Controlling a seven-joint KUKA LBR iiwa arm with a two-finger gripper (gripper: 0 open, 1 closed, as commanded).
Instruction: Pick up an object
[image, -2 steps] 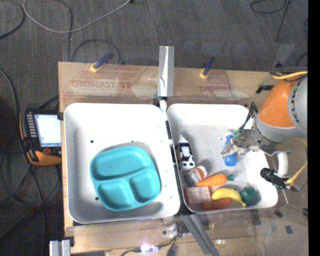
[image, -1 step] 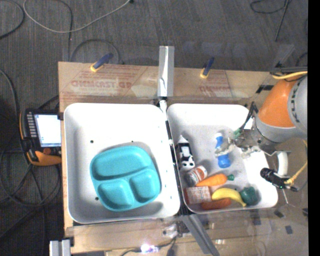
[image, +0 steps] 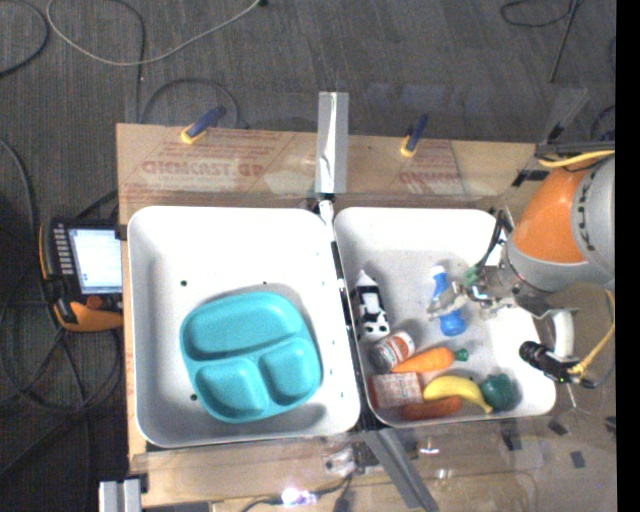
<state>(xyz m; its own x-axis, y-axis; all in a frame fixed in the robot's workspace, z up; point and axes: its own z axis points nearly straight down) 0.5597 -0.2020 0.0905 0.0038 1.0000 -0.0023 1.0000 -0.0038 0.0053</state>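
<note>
The arm (image: 565, 230) comes in from the right edge of the frame, its orange band sitting over the upper right corner of the right bin (image: 420, 222). Below the band, the gripper (image: 462, 295) reaches left into the middle of that bin. Its metal fingers are small and blurred here, and whether they are spread or closed cannot be told. They sit right against a blue bottle (image: 446, 300) that lies in the centre of the bin, pale blue at its upper end and darker blue at its lower end. The fingertips look to be touching or just beside the bottle's right side, but nothing shows the bottle clamped between them.

The other things lie in the lower half of the right bin. A black and white toy cow (image: 372, 310) stands by the left wall. Just below it is a small can (image: 393, 350) with a red label, tilted on its side. To the right of the can lies a carrot (image: 430, 359), pointing left, with a banana (image: 456, 388) under it and a red packet (image: 398, 390) at the lower left corner. A dark green round thing (image: 499, 390) sits at the lower right, near the banana's end.

The left bin (image: 160, 250) holds a teal divided tray (image: 252, 352) with three compartments, set slightly askew in its lower middle.
</note>
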